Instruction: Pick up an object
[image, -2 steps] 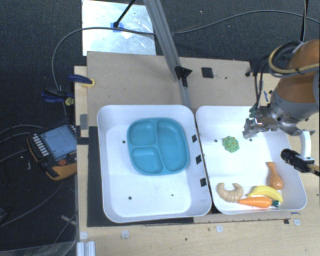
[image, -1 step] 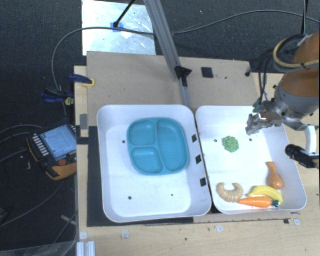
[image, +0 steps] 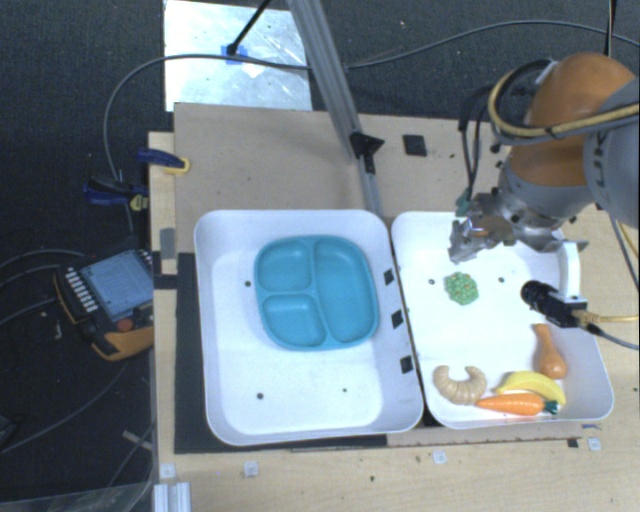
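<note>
A grey KUKA arm (image: 570, 130) with an orange band reaches in from the right over two shallow white bins, its wrist bent down so the gripper (image: 468, 240) hangs above the far part of the right bin (image: 500, 330). Nothing sits between its fingers; whether they are spread or pressed together cannot be told from this angle. The left bin (image: 300, 400) carries a blue divided plate (image: 315, 290). In the right bin, the nearest candidate is a small green broccoli-like piece (image: 461, 289), lying just below the gripper on bare white floor, apart from everything else. It looks like a light toy food, knobbly and firm, probably best pinched across its rounded crown. Along the near edge lie a yellow banana (image: 535, 384), an orange carrot (image: 512, 405) touching it, a tan croissant-like curl (image: 460, 384) and a brown pear-shaped piece (image: 549, 353); these smooth, tapered shapes look likelier to slip, and their crowding leaves less room for fingers.
</note>
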